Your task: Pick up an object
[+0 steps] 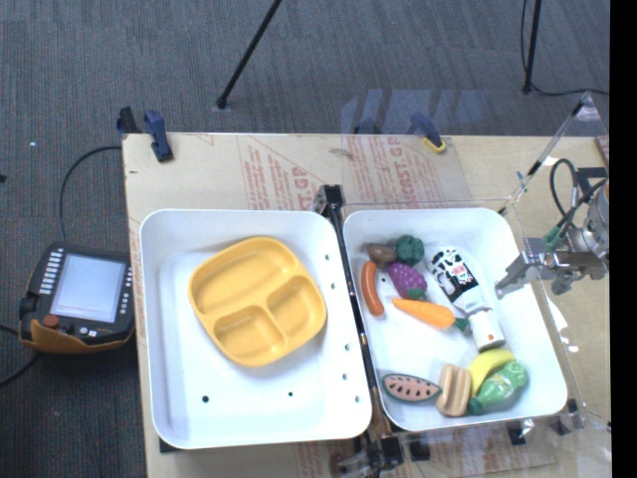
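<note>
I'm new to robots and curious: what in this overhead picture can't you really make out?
- Arm: cut off by the right edge; its finger state is unreadable.
- Items under the yellow banana and green pear: overlapped, outlines unclear.
- Handheld controller screen: too small to read.
- Left bin under the yellow plate: covered.

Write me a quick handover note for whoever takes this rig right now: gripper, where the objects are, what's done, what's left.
Gripper: at the right bin's right edge, above the rim, nothing between its fingers.
Right bin holds the toy food: carrot, sausage, grapes, cow-print bottle, watermelon slice, banana.
Left bin holds a yellow divided plate.
Done: nothing lifted yet.
Left: descend, grasp one object, lift it.
</note>
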`<action>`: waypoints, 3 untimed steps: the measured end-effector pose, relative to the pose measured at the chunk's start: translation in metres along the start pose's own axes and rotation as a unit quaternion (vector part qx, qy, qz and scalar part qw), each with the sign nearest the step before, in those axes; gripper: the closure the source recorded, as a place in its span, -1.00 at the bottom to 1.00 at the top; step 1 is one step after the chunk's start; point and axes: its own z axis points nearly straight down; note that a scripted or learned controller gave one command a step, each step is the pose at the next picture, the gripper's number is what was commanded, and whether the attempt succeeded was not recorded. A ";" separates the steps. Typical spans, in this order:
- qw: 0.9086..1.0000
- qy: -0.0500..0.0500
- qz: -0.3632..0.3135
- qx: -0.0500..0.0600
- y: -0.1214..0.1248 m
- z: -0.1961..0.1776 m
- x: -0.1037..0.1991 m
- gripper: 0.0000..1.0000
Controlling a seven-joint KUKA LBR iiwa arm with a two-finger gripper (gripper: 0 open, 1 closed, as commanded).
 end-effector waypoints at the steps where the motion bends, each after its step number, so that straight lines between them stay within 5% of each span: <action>1: 0.998 0.003 0.069 0.010 0.041 0.142 0.017 -1.00; 2: 0.971 0.001 0.240 0.003 0.091 0.190 0.036 -1.00; 3: 0.881 0.002 0.473 0.001 0.034 0.188 0.054 -1.00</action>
